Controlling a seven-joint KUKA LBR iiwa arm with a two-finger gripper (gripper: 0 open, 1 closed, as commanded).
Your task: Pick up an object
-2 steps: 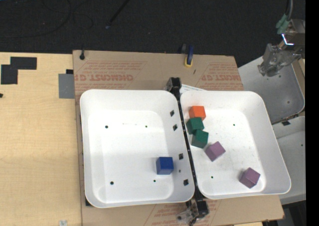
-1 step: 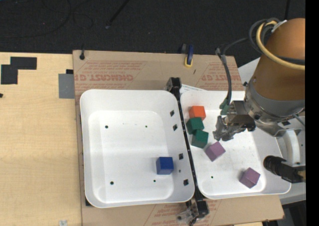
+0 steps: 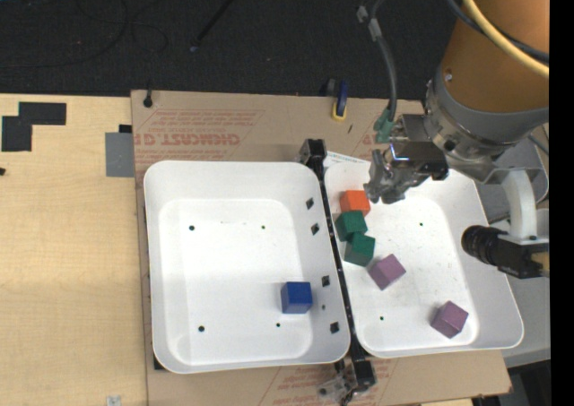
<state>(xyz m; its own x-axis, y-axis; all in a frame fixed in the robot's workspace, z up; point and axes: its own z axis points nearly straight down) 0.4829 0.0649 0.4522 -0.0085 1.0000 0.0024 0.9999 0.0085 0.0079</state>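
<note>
Gripper [image 3: 387,187] is hovering at upper left of right bin [image 3: 484,323], just right of orange block [image 3: 354,201]; can't tell its opening or any hold. Green blocks [image 3: 354,237] are sitting below orange

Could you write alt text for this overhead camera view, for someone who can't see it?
A grey robot arm's gripper hangs over the right white bin, near an orange block, two green blocks and two purple blocks. The left white bin holds a blue cube.
</note>
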